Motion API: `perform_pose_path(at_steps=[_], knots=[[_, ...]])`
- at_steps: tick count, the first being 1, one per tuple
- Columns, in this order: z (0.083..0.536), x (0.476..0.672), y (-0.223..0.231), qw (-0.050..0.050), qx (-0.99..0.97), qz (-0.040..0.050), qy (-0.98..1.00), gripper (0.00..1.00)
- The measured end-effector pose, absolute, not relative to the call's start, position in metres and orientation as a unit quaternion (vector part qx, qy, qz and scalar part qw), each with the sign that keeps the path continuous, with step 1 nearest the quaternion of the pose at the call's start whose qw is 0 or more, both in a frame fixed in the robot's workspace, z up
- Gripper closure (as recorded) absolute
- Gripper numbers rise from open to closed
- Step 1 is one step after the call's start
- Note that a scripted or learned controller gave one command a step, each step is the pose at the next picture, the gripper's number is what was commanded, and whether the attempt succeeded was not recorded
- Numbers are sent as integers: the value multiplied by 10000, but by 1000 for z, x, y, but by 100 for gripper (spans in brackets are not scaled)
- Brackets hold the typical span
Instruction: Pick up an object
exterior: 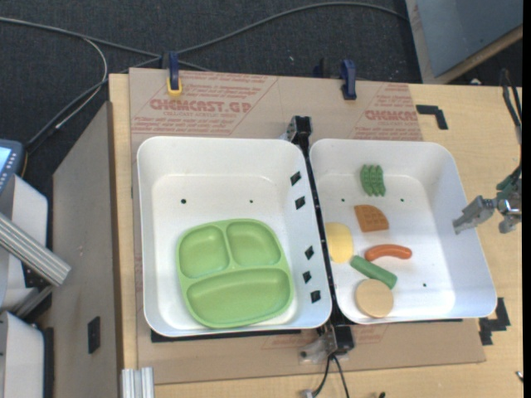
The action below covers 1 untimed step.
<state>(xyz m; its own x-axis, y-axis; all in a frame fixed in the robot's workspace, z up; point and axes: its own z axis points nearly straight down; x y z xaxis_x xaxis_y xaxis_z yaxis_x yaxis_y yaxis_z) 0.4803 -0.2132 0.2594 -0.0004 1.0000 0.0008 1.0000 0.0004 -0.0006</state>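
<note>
The right bin [440,168] holds several toy foods: a green pea pod [372,180] at the back, an orange-brown waffle piece [371,218], a yellow lemon [338,242], a red-orange sausage [388,253], a green pickle [372,270] and a tan round bun [374,298] at the front. My gripper [489,212] hangs at the view's right edge, over the right bin's right rim, well right of all the foods. It looks open, with nothing between its fingers.
The left bin [158,181] holds a green divided plate [236,271] in its front half. A black divider [309,214] runs between the bins. Two clamps [173,75] hold the cardboard at the back. Cables lie on the dark floor behind.
</note>
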Motion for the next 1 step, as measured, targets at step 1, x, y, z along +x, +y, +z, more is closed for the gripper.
perform_pose_path(at_steps=[1], knots=[[198,480,-206,38,-7071,9,-7071,0]])
